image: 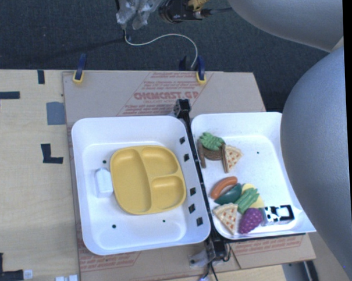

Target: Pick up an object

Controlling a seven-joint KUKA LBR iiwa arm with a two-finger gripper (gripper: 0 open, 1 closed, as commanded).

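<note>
Objects to pick: a cluster of toy foods in the right bin (pixel 263 133), well away from the end effector (pixel 136 13), toward the near right of the view.
Upper group: a green leafy piece (pixel 211 141) touching a triangular sandwich wedge (pixel 232 157), the part of the cluster nearest the end effector.
Lower group: a red sausage (pixel 223 185), a dark green vegetable (pixel 229 194), purple grapes (pixel 251 220), a waffle wedge (pixel 227 216) and a black-and-white block (pixel 279 214), packed close together and farthest from the end effector.
Left bin (pixel 84 170): holds a yellow divided plate (pixel 147 179) with a small white block (pixel 103 182) just beside it, almost straight toward the viewer from the end effector.
End effector: blurred, over dark floor beyond the table (pixel 26 172); I cannot tell whether it is apart or together.
Arm (pixel 321 130): a broad grey mass, overlapping the right bin's far side.
</note>
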